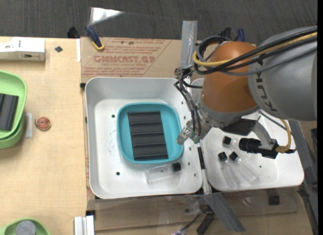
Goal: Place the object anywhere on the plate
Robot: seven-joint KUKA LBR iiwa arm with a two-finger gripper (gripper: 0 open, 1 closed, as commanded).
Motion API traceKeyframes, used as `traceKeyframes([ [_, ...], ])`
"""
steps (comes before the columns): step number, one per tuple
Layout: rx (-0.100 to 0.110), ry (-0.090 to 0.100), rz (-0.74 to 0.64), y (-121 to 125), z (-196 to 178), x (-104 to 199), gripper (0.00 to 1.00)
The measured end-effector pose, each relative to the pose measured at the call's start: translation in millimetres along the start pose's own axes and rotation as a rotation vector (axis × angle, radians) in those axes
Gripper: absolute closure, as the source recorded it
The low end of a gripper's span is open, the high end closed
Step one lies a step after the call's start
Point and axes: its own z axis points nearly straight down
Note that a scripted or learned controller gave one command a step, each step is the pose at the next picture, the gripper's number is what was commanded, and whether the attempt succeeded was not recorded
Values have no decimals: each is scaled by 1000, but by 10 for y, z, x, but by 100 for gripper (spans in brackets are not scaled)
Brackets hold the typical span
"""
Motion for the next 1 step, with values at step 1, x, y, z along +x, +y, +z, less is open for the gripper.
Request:
traceKeyframes([
  [1,-2,-2,-78,223,-5,89,100],
])
